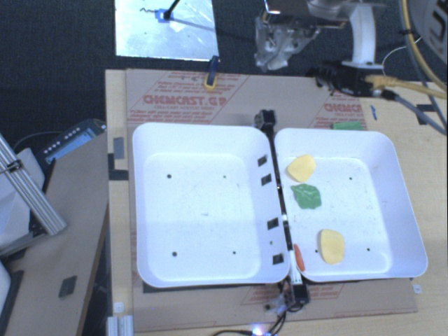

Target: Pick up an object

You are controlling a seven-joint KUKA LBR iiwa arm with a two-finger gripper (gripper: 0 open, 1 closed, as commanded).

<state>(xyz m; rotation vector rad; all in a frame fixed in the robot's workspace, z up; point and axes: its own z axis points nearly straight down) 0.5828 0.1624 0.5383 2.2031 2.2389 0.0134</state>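
The metal two-finger gripper (274, 56) hung up at the far edge of the bench, well apart from both bins, and honestly I couldn't tell whether it was released or clenched, though nothing was in it. So the pick looked like it hadn't begun: the candidates sat in the right-hand shallow white plastic bin (402, 187), namely a flat pale yellow piece (302, 167), a flat green piece (306, 196), another flat yellow piece (332, 246) and a small orange-red sliver (299, 257) by the near-left wall. My guess, the next move meant swinging in over one and dropping straight down.
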